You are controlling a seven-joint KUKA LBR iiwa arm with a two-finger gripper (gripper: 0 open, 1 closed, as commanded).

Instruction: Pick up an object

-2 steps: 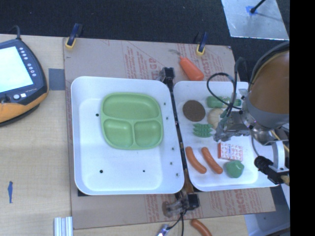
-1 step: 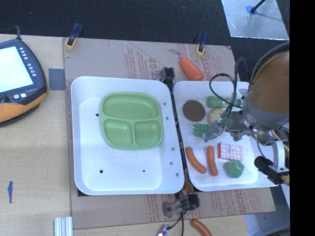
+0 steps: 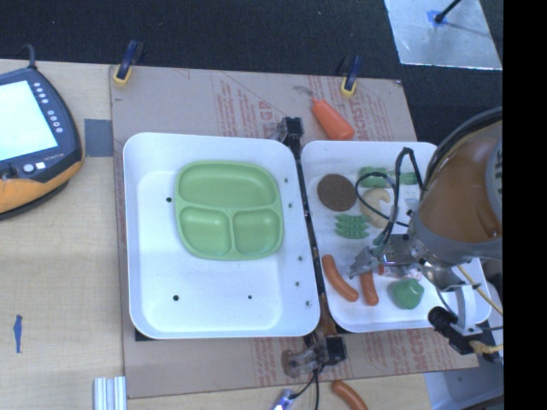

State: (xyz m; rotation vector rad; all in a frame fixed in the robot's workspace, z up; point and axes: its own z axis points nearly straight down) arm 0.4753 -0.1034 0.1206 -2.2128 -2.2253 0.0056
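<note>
Two orange sausages (image 3: 339, 278) in right bin (image 3: 342, 319) | glossy, curved | gripper (image 3: 369, 261) just above | grip state unclear, possibly open

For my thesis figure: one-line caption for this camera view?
KUKA arm's gripper low over the toy food in the right bin, beside two sausages; green divided plate in the left bin.

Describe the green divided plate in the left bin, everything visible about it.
The green divided plate is pale green, looks like smooth plastic, and is a rounded rectangle with three compartments: one wide section across the top, two smaller ones below. It lies flat and upright in the upper middle of the left bin, resting on the bin's white floor. Its compartments hold nothing, and nothing else touches it.
</note>
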